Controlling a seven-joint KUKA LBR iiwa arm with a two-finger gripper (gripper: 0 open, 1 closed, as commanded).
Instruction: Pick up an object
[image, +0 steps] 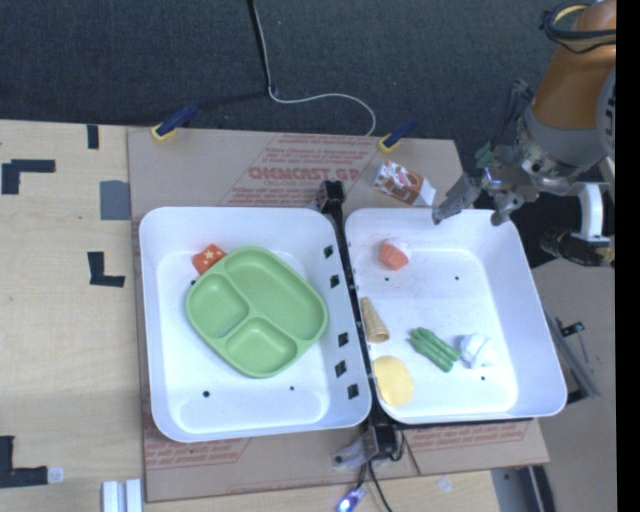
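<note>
My gripper (470, 207) hangs over the back edge of the right bin (520, 300), open, with nothing between its two dark fingers. In that bin lie an orange-pink piece (393, 255) near the back left, a tan cone (374, 320) along the left wall, a yellow lemon-like piece (392, 380) at the front left, green beans (433, 347) in the middle and a small white object (473, 349) beside them. The left bin (160, 300) holds a green divided plate (257, 311) and a small orange block (208, 258) at the plate's back left corner.
A small printed packet (402, 183) lies on the cardboard just behind the right bin, left of the gripper. Blue-and-yellow clamps (174, 122) (397, 134) hold the cardboard's back edge. A white cable (300, 98) runs across the dark floor behind.
</note>
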